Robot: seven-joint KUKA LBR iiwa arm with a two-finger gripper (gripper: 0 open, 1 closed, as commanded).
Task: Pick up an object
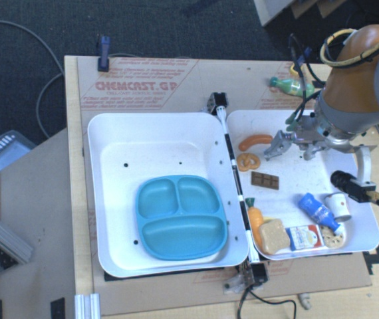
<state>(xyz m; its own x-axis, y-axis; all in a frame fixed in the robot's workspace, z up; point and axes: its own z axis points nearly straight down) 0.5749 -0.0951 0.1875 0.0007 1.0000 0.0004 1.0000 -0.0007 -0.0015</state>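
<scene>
My gripper (pixel 291 149) hangs over the back of the right bin (pixel 369 234), its two fingers spread apart with nothing between them. An orange sausage (pixel 254 140) lies just left of it, with a pretzel (pixel 247 161) and a brown chocolate bar (pixel 265 180) below that. Nearer the front lie a carrot (pixel 255 216), a bread slice (pixel 273 236), a small carton (pixel 304 237), a blue bottle (pixel 318 211), a white cup (pixel 339 205) and a cookie (pixel 336 240).
The left bin (pixel 110 145) holds a blue divided plate (pixel 181 216). A green bottle (pixel 288 84) lies on the bench behind the right bin. The arm comes in from the right above the bin's back corner.
</scene>
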